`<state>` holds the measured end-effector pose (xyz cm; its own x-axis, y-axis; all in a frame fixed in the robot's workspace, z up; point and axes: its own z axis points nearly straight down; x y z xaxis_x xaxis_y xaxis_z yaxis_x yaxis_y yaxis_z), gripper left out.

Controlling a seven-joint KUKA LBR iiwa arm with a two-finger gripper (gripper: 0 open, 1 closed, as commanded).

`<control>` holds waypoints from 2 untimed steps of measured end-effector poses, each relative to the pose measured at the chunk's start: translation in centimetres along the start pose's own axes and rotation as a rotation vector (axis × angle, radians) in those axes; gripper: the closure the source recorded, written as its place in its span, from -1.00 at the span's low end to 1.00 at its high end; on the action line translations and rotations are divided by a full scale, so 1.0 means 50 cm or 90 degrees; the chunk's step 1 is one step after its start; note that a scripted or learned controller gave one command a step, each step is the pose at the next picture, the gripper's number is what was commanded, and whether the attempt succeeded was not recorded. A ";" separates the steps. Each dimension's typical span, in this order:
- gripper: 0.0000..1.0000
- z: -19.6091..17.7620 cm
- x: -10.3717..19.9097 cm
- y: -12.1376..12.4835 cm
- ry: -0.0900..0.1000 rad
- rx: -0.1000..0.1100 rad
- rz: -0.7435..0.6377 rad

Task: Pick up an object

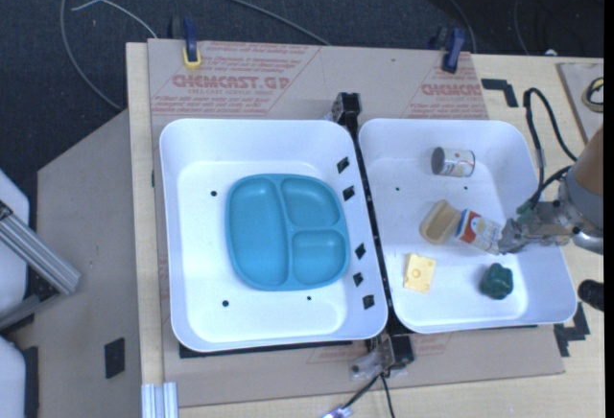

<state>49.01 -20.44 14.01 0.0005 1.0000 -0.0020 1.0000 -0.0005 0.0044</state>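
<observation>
Nearest the camera in the right bin [451, 318] lie a yellow cheese wedge [419, 273] and a dark green lump [496, 281]. Just beyond, the pincer [511, 237] sits at the end of a small white bottle [477, 230] — clenched or released, I cannot tell. The bottle's long axis runs leftward from it toward a tan block [439, 221]. Farther back rests a small can [453, 162]; the left bin [187, 215] holds a blue tray [288, 231].

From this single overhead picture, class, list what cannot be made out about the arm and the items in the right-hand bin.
- Gripper: too small and blurred to judge its grip on the bottle.
- Arm: cut off by the right edge.
- Small can: label too small to read.
- Dark green object: shape unclear.
</observation>
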 end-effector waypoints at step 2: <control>1.00 -0.191 0.013 -0.004 0.000 -0.002 -0.002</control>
<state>48.79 -19.77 23.59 -0.0020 1.0000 -0.0022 1.0000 0.0020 0.0069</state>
